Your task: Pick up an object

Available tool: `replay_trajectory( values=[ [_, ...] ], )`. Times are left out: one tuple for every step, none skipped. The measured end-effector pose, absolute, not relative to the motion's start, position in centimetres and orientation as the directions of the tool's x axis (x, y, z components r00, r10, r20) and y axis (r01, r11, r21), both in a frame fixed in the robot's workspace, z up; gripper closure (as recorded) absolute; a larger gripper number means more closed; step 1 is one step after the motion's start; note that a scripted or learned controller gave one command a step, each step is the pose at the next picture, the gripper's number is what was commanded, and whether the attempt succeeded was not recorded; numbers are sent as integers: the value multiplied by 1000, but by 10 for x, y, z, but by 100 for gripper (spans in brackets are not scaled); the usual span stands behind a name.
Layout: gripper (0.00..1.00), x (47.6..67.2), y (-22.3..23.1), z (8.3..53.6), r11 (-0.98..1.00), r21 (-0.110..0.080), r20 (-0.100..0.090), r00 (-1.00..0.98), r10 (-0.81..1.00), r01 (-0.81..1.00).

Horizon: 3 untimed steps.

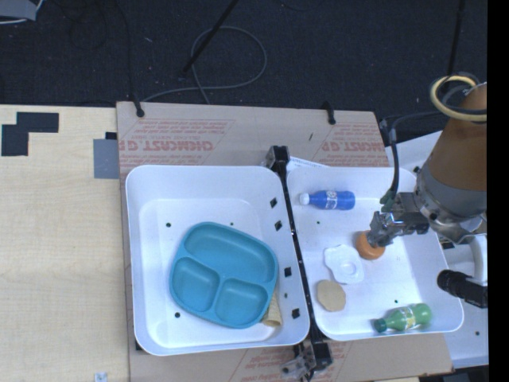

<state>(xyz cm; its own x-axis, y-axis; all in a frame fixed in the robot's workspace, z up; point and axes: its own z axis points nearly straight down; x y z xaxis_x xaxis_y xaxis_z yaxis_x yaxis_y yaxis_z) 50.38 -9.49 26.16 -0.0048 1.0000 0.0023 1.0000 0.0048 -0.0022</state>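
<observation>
Camera view, from above: the hand (380,231), its grip state impossible to tell, hangs over an orange object (369,247) at three o'clock in the right bin (445,293), needing a centred, straight descent to seat it.

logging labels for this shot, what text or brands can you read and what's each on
Red print on the cardboard sheet under the bins: upside down and blurred, not readable.
Blue bottle label: too small to read.
Green bottle label: too small to read.
</observation>
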Motion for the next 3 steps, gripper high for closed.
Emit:
replay_trajectory(
  values=[
    [100, 498, -35, 249, 5, -5, 2, -5, 1000, 1000],
    [100, 504, 11, 249, 4, -4, 2, -4, 1000, 1000],
    [100, 512, 63, 233, 4, -6, 1, -4, 1000, 1000]
  ],
)
